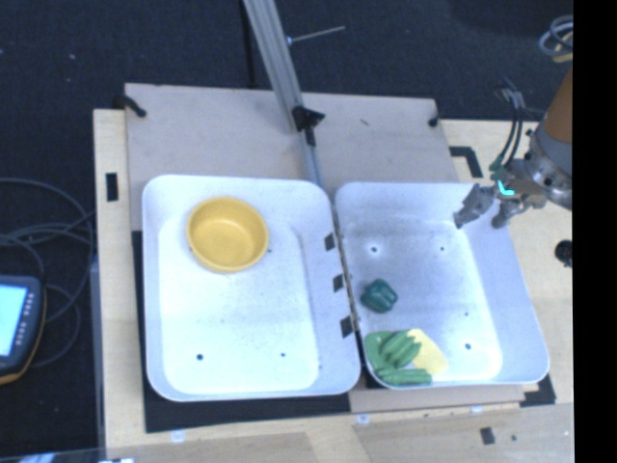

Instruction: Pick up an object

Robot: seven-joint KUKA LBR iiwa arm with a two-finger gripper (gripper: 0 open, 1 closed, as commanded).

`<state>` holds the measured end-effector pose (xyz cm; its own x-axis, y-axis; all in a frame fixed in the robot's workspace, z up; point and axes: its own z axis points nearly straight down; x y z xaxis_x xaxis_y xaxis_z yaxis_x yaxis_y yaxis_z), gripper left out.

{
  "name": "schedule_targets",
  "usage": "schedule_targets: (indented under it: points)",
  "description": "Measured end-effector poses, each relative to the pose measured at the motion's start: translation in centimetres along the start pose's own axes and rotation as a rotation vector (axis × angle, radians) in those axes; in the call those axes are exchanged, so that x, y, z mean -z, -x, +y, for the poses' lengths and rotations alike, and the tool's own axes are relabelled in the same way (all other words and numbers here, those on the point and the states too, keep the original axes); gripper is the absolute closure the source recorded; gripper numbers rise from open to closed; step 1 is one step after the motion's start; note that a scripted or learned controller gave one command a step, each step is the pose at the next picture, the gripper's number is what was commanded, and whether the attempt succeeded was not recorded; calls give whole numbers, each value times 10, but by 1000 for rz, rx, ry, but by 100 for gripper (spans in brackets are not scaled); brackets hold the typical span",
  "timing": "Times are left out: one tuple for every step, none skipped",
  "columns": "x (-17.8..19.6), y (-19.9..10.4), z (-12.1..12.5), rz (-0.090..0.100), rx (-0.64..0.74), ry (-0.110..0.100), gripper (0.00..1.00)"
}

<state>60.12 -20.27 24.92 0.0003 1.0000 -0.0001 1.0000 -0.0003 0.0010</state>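
Tabletop [116,287] is light wood on a dark floor, with two white bins side by side. I count one yellow bowl [228,233] in the left bin [241,355], upper left part. Right bin [482,287] holds three things: one green pepper [379,296] near its left wall, one green bean bunch [395,353] at the bottom left corner, and one yellow piece [430,356] touching the beans on their right. One gripper [487,210] sits over the right bin's upper right edge, well apart from all three. Its two fingers [469,209] look spread, nothing between them. One metal post [275,46] runs up from between the bins.
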Motion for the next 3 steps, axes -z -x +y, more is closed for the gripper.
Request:
schedule_targets:
  points:
    - [0, 0, 0, 0, 0, 0, 0]
    - [-62, -2, 0, 1, 0, -5, 0]
    - [-121, -5, 4, 0, 0, -2, 0]
